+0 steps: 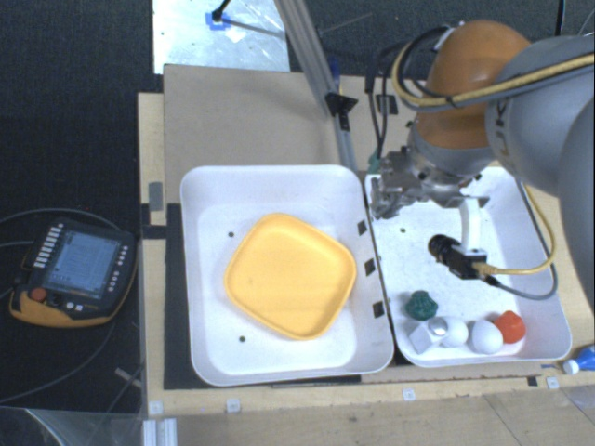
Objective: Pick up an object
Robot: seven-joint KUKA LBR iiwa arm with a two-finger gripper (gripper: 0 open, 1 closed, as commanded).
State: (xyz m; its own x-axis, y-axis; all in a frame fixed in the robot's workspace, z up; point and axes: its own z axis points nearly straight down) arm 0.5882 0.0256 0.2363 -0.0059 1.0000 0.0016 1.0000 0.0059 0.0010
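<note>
1. The grey arm comes in from the right, its orange band rounded and bright above the wrist, and it hangs over the upper part of the right bin.
2. The gripper sits just by the wall where the two bins meet, near the right bin's upper left corner. From here I cannot tell whether the jaws are apart or together; the wrist hardware hides them, and nothing shows between them.
3. The things to pick lie along the near edge of the right bin, well apart from the gripper: a dark green lump, a small grey block, a small white ball, a larger white ball and an orange-red ball, the last four crowded close in a row.
4. A black fitting with a yellow cable hangs below the wrist over the middle of that bin.
5. The left bin holds a yellow square plate, lying flat near its centre.
6. Off to the left of the surface, on the dark floor, rests a control pendant with a lit screen.
</note>
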